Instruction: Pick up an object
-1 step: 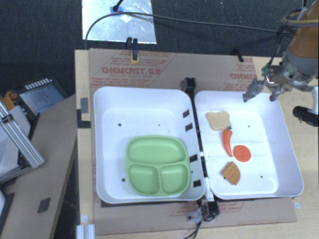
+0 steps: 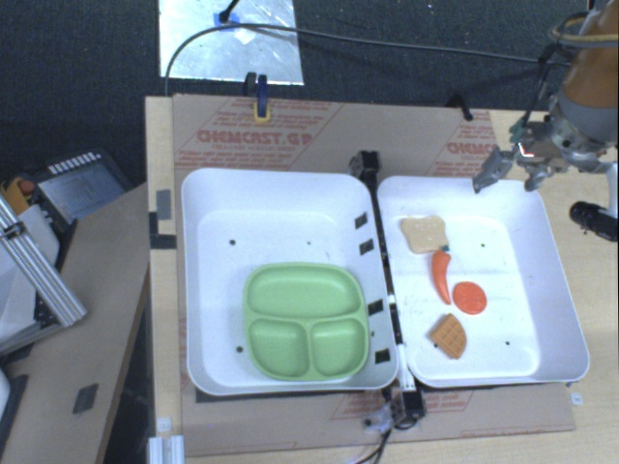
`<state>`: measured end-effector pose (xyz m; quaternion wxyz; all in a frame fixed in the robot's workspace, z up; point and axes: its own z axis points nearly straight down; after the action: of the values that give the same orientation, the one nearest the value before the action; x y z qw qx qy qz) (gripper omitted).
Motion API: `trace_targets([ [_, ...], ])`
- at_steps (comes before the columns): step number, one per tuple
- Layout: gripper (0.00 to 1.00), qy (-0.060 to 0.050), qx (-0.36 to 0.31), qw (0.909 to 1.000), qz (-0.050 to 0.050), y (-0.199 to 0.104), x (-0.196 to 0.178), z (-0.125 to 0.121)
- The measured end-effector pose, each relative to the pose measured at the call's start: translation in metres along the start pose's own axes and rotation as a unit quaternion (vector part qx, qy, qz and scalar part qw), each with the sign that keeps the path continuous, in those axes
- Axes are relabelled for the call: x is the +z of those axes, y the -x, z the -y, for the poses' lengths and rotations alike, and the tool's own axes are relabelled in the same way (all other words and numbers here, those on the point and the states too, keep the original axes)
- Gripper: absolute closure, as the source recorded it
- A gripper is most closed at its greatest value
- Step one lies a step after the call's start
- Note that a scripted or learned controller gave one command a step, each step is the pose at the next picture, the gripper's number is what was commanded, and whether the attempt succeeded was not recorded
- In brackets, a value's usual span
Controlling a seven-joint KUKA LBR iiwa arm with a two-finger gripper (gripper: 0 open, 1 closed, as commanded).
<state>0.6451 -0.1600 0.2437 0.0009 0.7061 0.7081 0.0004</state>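
1. Camera view, looking down at a slant: you have two white bins side by side, the left bin (image 2: pixel 208 220) bearing a green divided plate (image 2: pixel 306 319), the right bin (image 2: pixel 542 288) bearing four small toy foods.
2. Your candidates lie near the right bin's left half: a pale bread slice (image 2: pixel 424 233) at the top, an orange carrot (image 2: pixel 441 275) just below it and apparently touching its corner, a red-orange round slice (image 2: pixel 470 298) just beside the carrot, and a brown waffle-like cracker (image 2: pixel 448 335) nearest you.
3. Your gripper (image 2: pixel 510 174) hangs over the right bin's far rim, well apart from all four items. Its two fingers stand spread wide with nothing between them.
4. Expect each piece to be light, stiff plastic, smooth and likely slippery; none looks fragile.
5. The carrot looks like your best pick: it stands taller than the flat pieces. Take it across its thick middle, with the fingers on either side of its long axis.
6. The flat slices lie low on the bin floor; closing fingers may skid over them.
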Motion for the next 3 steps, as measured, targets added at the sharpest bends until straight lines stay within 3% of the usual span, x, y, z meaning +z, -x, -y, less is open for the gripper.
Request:
trace_targets([
  [3, 0.0, -0.001, -0.001, 1.0, 0.0, 0.009, 0.156, -0.014],
])
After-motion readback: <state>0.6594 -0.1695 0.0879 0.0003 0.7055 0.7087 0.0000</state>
